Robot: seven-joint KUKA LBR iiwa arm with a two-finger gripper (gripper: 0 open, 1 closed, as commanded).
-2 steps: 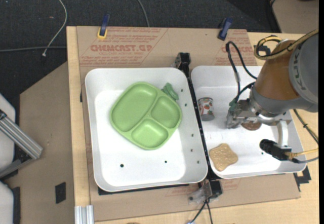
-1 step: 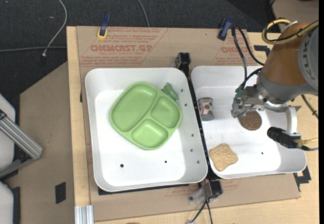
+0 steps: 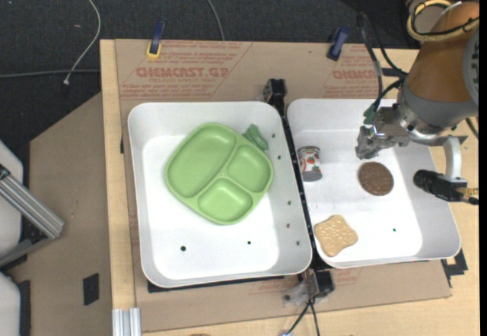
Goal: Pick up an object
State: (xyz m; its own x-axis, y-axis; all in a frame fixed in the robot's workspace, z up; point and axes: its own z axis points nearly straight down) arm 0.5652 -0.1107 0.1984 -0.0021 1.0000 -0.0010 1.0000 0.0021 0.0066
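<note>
cracker [image 3: 335,235] in right bin [image 3: 426,245]

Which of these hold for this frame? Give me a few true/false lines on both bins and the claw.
1. The green divided plate lies in the left bin. True.
2. The small can stands in the left bin. False: it is in the right bin, near its left wall.
3. The claw hangs over the right bin, up and left of the brown round disc. True.
4. The tan cracker-like piece sits on the green divided plate. False: it lies on the floor of the right bin, near the front left corner.
5. The claw holds the brown round disc. False: the disc lies on the bin floor, below the claw.
</note>
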